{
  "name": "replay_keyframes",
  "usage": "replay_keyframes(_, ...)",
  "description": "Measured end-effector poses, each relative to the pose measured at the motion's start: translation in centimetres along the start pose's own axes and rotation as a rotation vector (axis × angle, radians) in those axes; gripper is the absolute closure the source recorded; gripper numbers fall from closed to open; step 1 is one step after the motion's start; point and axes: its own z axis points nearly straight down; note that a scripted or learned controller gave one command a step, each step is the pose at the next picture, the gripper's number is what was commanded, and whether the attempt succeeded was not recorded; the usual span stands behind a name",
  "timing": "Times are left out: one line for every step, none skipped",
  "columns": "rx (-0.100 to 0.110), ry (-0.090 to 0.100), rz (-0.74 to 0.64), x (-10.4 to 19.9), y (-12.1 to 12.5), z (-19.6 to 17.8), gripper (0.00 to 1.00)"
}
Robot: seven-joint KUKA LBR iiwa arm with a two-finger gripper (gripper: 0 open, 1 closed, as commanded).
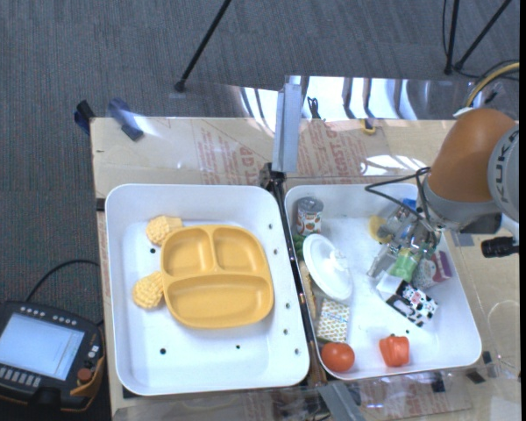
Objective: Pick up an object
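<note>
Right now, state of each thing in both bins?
divided yellow plate: flat, upright, in left bin
two waffle pieces: touching plate's left edge
small can: standing upright, right bin
white lid: lying tilted
tomato: resting at front wall
orange pepper: upright
gripper: low over clutter, grasp unclear

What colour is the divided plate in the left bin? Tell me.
Yellow-orange, seen plainly in the camera view: the divided plate.

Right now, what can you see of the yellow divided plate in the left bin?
The yellow plate lies flat in the left bin, slightly turned. It looks like smooth plastic, with rounded corners and three sections: two small ones at the far side, one long one at the near side. Two yellow waffle pieces touch its left edge.
</note>
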Motion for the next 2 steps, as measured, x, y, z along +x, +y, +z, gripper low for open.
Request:
replay_keyframes(-0.001,-0.004,-0.004,-0.1,0.1,-1.1,1.00)
replay_keyframes(-0.003,-0.010,-0.035,7.3,6.1,-14.6,1.00)
